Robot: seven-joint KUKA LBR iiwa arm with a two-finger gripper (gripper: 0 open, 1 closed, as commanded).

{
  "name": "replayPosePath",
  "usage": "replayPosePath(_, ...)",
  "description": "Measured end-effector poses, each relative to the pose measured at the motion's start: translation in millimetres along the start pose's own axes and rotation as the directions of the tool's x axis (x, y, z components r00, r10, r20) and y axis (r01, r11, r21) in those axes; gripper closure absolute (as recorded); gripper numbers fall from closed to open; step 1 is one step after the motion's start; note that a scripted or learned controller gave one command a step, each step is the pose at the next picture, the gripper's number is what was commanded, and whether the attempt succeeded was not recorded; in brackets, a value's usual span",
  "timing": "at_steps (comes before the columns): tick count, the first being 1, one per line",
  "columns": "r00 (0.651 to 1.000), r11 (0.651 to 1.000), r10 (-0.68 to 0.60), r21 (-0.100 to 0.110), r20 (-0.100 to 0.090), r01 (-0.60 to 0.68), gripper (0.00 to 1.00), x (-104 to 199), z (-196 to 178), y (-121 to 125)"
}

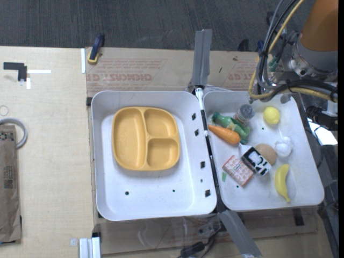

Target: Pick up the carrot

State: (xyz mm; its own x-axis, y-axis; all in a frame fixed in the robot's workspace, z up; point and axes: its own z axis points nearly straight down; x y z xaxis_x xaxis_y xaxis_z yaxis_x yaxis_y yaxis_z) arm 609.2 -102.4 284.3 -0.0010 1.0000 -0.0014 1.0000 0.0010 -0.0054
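Carrot (224, 135), orange with a green leafy end toward the upper right, is seen lying at a slant in the upper left part of the right bin (306, 198), close to the divider between the two bins. Just above and right of it a small grey-capped object (246, 112) is found, and a yellow lemon (272, 115) lies further right near the bin's upper edge. Lower in the same bin a red-and-white patterned box (237, 170), a black-and-white item (256, 160) resting against a tan round object (267, 153), a white crumpled piece (282, 145) and a banana (282, 182) are placed, the banana nearest the lower right corner. The left bin (107, 198) is occupied by a yellow divided plate (145, 138), set in its upper middle.

The arm (317, 26) is seen at the upper right of the frame, above the right bin's upper edge, wrapped in cables. The pincer itself cannot be made out among the cables, so whether it is spread or pressed together cannot be told. Nothing is seen lifted from the bin; the carrot rests on the bin floor, well apart from the arm. A brown paper bag (9, 181) lies on the surface at the left edge.
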Motion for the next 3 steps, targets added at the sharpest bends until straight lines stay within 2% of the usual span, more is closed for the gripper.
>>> replayPosePath(1,0.999,0.999,0.038,0.001,0.000,-0.038,0.00,46,96,-39)
replayPosePath(2,1.000,1.000,-0.022,-0.001,-0.001,0.022,0.00,8,191,-48)
replayPosePath(3,0.986,0.986,-0.169,-0.003,0.000,0.169,0.00,-20,136,-11)
